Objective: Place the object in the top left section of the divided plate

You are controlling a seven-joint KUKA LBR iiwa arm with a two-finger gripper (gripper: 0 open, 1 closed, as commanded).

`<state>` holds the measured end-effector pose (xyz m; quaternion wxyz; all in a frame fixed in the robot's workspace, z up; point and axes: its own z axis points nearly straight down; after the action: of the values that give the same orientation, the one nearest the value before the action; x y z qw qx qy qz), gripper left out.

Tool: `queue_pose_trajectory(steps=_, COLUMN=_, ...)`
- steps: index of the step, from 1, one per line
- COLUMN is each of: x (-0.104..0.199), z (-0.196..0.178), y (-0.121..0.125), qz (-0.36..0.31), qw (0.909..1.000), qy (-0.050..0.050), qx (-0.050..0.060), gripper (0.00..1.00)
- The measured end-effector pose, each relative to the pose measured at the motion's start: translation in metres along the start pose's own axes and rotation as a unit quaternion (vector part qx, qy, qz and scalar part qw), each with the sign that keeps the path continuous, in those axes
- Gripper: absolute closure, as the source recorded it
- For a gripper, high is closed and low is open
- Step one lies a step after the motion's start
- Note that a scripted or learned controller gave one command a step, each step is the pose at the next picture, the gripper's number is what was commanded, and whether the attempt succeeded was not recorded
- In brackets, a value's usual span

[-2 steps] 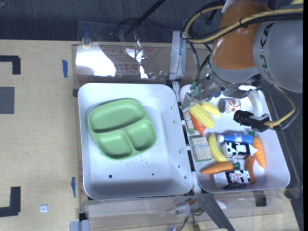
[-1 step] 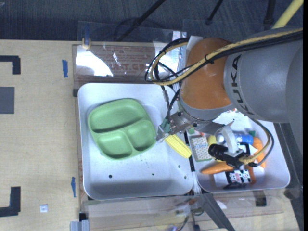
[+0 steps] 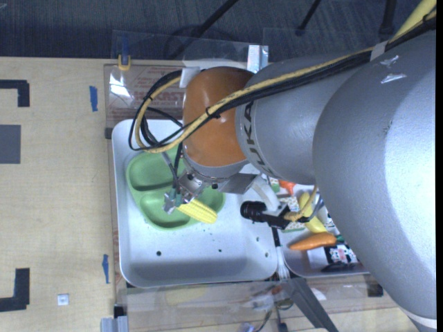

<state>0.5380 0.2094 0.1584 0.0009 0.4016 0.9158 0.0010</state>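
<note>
A yellow corn cob [image 3: 197, 211], likely light, stiff, ridged plastic best pinched across its middle, lies on the near right edge of the green divided plate [image 3: 149, 175] in the left bin [image 3: 208, 261]; the claw [image 3: 173, 199] sits at the cob's left end, whether open or closed I cannot tell; the right bin [image 3: 332, 268] holds an orange carrot [image 3: 313, 241] and mixed small items under the arm [image 3: 304, 116].

Green divided plate [image 3: 144, 173], yellow corn [image 3: 197, 211], white bin [image 3: 201, 261], orange carrot [image 3: 313, 241].
</note>
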Motion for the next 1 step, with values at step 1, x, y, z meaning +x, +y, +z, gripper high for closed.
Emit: queue_pose_trajectory(steps=1, x=-0.0282, z=0.036, y=0.0178, qz=0.147, qw=0.9891, qy=-0.001, qx=-0.001, gripper=1.0)
